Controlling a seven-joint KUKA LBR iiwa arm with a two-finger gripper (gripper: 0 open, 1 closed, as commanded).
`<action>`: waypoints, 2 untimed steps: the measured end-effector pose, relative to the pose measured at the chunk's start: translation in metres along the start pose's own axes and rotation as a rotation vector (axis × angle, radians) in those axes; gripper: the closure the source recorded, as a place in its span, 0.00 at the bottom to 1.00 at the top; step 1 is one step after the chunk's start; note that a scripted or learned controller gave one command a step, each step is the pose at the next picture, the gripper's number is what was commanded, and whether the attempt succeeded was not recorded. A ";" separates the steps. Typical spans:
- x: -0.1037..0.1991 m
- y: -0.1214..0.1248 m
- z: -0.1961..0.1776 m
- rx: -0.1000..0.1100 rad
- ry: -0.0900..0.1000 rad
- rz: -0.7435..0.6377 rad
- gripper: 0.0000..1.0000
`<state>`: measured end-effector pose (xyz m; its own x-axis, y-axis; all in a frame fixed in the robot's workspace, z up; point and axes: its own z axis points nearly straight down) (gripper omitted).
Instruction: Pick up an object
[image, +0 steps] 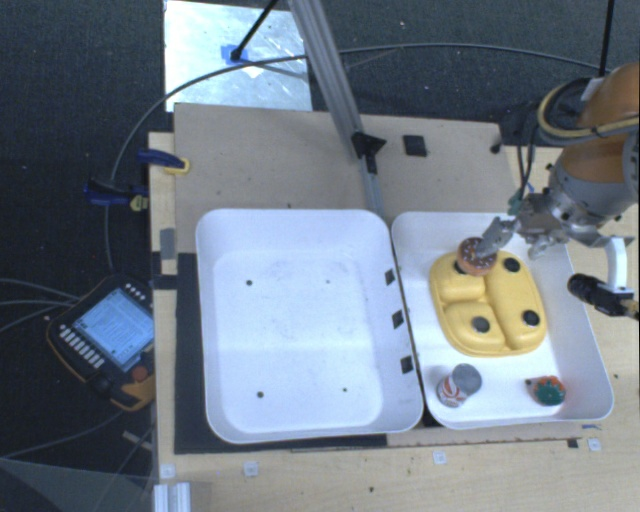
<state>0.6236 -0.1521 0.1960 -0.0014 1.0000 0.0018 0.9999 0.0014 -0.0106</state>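
End effector (486, 247) (grip state unclear) at small round object (475, 257), atop lumpy yellow plastic toy (489, 305), right white bin (592, 372).

The arm (598, 140) is cut off by the right edge of the picture, so its upper part cannot be seen. The pincer (492, 243) is blurred and small above the yellow object (489, 305); how its fingers stand cannot be told. It covers a part of the small round brownish thing (474, 257) on the upper left of the yellow object, and whether they touch is unclear. The small green and orange thing (546, 389), below and to the right of the yellow object, is too small to identify.
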 end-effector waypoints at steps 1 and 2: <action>0.000 0.003 -0.008 -0.012 -0.002 -0.002 0.00; 0.011 0.004 0.042 -0.009 -0.002 -0.005 0.00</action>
<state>0.6269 -0.1415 0.1542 -0.0062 1.0000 0.0000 1.0000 0.0062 -0.0013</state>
